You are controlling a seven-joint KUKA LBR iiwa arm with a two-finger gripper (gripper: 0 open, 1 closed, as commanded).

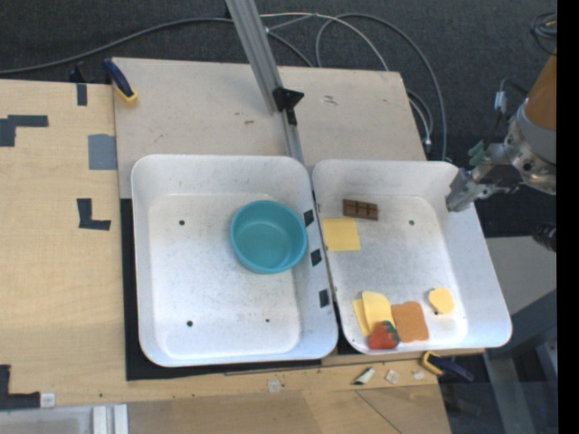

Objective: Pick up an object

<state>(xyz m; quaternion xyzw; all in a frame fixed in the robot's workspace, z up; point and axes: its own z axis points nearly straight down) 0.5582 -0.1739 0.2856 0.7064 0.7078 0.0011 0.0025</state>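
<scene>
Two white bins sit side by side. The left bin (163, 242) holds a teal bowl (267, 235), upright near its middle. The right bin (470, 269) carries the small pieces: a dark chocolate bar (360, 209) near the far wall, a pale yellow cheese slice (341, 234) just in front of it, and a cluster at the near wall of a yellow piece (374, 309), a red strawberry (384, 335), an orange-brown slab (409, 321) and a small yellow piece (441, 300). At the right bin's far right corner the gripper (460, 193) hangs over the rim, well apart from every object, with nothing visibly held; its opening cannot be judged. Judged from this, the pick has not begun: choosing, descending, closing and lifting all remain.
</scene>
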